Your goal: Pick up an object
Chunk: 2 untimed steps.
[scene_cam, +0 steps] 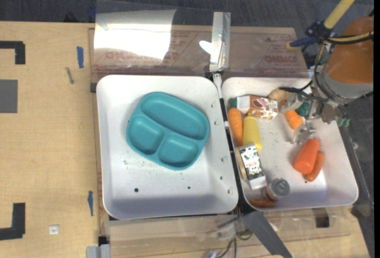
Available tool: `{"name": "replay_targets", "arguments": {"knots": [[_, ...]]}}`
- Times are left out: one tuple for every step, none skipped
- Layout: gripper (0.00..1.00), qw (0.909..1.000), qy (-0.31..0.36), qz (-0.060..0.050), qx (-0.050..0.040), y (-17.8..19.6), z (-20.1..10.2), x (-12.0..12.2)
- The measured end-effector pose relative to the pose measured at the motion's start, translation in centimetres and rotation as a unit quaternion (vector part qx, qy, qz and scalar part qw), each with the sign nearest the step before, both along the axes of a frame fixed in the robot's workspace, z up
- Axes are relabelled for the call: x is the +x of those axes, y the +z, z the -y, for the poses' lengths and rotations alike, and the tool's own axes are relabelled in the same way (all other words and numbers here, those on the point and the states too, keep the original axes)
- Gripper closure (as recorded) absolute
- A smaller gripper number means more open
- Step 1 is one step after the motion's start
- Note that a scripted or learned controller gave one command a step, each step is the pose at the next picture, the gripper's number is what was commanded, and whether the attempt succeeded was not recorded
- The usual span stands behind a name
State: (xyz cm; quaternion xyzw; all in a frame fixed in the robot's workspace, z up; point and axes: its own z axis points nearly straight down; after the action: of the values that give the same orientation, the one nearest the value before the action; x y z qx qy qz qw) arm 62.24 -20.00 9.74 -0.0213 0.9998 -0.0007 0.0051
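Two white bins side by side on the worktop (41,132). Left bin (113,191): a teal divided plate (168,130) at centre. Right bin (338,185): orange carrot (236,125) and yellow bottle (252,131) along the left wall, a small carton (252,163) nearer, an orange toy (307,157) toward the right. The gripper (306,126) hangs just beyond the orange toy; whether the jaws are open cannot be told.

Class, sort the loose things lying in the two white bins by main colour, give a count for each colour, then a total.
Teal: 1, the divided plate
Orange: 3, a carrot, a small piece, a big carrot
Yellow: 1, the bottle
Printed packets: 2, snack pack, cow carton
Grey: 1, jar lid
Total: 8
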Motion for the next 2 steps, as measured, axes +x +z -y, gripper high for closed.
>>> {"name": "replay_targets", "arguments": {"knots": [[0.0, 0.9999, -0.011, -0.001, 0.0005, -0.9, -1.2, -0.1], [0.0, 0.9982, -0.06, -0.001, 0.001, -0.9, -3.3, 0.1]]}}
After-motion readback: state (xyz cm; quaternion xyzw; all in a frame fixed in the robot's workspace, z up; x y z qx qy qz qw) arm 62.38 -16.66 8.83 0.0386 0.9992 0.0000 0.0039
